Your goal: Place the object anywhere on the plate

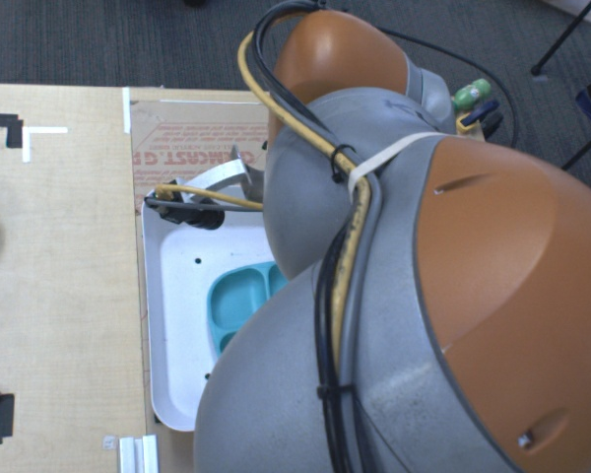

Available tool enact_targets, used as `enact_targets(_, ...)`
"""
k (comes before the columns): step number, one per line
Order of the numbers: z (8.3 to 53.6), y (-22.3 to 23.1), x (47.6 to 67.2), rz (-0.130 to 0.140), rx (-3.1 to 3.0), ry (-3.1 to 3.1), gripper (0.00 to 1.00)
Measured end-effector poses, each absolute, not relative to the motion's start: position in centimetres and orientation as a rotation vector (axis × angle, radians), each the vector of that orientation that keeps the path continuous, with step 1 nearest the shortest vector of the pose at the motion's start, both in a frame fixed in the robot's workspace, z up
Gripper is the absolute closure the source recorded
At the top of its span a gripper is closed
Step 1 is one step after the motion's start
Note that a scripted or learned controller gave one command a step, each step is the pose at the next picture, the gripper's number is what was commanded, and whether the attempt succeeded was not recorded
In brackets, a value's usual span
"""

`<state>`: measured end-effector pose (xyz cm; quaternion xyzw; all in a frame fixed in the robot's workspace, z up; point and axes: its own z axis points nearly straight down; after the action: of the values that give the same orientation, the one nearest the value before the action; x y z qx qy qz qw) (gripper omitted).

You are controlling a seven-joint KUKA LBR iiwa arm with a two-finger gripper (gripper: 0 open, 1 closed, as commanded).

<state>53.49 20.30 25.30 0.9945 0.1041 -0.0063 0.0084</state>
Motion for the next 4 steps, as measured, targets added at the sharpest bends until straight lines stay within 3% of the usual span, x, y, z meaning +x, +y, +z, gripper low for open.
enact_targets(4, 28.3, 19.5, 54.0, -0.033, 3.088, 0.330, 1.00)
